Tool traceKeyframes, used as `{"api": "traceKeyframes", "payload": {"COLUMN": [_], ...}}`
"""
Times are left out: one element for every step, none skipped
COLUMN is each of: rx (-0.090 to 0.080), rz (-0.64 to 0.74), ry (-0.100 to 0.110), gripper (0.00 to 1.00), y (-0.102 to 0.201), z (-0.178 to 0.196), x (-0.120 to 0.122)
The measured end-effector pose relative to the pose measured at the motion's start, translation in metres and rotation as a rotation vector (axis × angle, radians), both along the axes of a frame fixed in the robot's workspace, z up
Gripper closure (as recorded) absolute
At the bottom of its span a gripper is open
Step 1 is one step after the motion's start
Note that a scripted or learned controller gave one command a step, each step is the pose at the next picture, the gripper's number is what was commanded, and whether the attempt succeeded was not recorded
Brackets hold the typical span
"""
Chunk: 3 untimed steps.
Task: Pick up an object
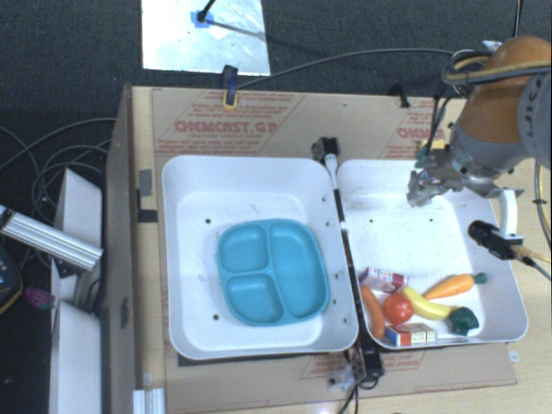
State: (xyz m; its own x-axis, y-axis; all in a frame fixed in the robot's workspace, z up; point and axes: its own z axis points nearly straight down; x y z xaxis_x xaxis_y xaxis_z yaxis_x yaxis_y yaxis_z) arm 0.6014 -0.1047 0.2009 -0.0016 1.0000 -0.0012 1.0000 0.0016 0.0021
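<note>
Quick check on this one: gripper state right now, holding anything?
Gripper: cannot be told whether open or closed; nothing seen in it. It hangs over the bare upper part of the right bin, apart from the toy food pile.

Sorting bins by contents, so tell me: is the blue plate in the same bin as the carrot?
No, the blue plate lies in the left bin; the carrot is in the right bin.

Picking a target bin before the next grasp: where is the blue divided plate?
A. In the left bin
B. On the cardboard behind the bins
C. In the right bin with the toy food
A: the blue divided plate lies flat in the left bin, apart from the toy food in the right bin.
</note>
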Motion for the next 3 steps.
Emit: {"api": "traceKeyframes", "payload": {"rx": [0.001, 0.000, 0.000], "rz": [0.002, 0.003, 0.000], "ry": [0.001, -0.001, 0.000], "gripper": [1.00, 1.00, 1.00], "y": [0.006, 0.003, -0.003], "z": [0.001, 0.009, 0.011], "x": [-0.002, 0.066, 0.029]}}
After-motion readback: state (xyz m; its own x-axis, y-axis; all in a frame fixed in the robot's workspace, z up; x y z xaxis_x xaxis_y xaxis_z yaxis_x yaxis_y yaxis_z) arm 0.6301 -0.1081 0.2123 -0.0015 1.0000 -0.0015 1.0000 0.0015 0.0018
